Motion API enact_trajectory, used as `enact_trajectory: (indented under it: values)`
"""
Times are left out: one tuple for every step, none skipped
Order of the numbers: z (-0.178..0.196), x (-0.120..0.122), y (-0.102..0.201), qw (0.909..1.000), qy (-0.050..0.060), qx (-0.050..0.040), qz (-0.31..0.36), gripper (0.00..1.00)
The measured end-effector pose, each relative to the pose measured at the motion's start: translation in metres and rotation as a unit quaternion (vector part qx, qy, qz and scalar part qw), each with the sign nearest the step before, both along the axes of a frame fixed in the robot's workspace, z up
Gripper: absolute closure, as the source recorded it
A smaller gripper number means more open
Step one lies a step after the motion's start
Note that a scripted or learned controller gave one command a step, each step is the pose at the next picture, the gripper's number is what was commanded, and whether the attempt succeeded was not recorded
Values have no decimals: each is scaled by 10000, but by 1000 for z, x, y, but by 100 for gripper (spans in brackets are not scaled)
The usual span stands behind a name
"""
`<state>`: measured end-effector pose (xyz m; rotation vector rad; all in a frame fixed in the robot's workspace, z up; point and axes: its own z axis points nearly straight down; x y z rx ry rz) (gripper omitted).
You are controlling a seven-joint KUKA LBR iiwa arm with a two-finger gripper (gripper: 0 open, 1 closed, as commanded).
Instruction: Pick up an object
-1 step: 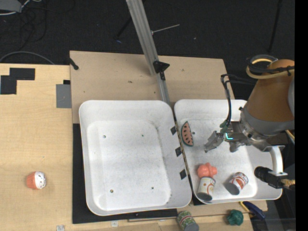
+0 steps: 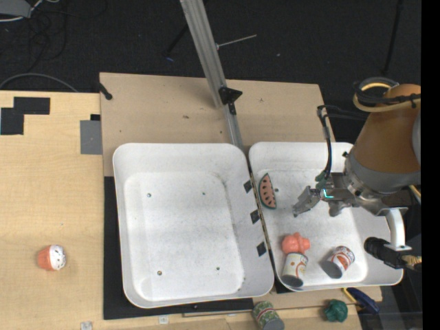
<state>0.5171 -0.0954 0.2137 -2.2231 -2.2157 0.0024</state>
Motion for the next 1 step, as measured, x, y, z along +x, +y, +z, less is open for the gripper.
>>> enact_trajectory:
  values:
    - [-64,1,-3,10000,32,4,15,0]
